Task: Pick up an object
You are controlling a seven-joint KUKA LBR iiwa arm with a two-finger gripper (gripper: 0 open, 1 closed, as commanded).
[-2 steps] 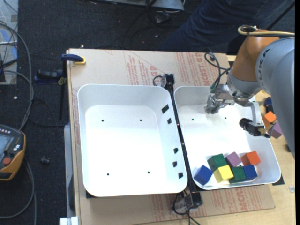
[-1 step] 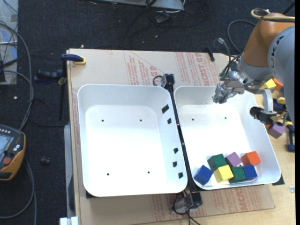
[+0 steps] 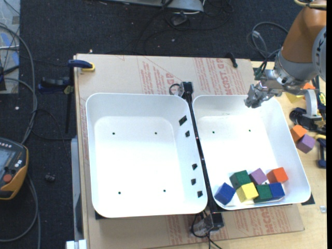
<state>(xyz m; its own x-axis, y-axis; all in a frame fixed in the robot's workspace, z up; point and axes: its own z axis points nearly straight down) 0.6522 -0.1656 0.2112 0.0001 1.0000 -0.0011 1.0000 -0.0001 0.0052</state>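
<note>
Over the right bin's far corner the arm hangs, jaws' state unclear.

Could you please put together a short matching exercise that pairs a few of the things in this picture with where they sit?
Things:
1. orange block
2. yellow block
3. hand
4. blue clamp

Places:
A. over the right bin's far rim
B. at the board's far left corner
C. right end of the block cluster
D. middle of the cluster's near row

Pairs: 1-C, 2-D, 3-A, 4-B
</note>
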